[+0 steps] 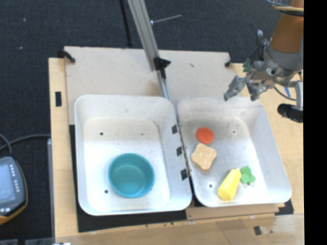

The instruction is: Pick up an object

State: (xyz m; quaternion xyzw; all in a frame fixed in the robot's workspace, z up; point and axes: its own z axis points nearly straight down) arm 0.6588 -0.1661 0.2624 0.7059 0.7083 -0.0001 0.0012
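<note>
The gripper (241, 92) hung spread and empty at the upper right, above the right bin (265, 131). Descending there, it risked striking the rim, missing the disc (205, 135).

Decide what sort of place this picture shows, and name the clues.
Probably a robotics lab test bench: a robot arm reaches over two white bins, which hold toy food and a teal bowl.

Two white bins (127, 106) w/ faint dark specks on a light tan desk (59, 137). Left bin: teal bowl (131, 175). Right bin: orange-red disc (205, 135), tan toast-like piece (203, 157), yellow item (229, 184) w/ green bit (247, 175). Arm (286, 34) grey w/ orange band.
</note>
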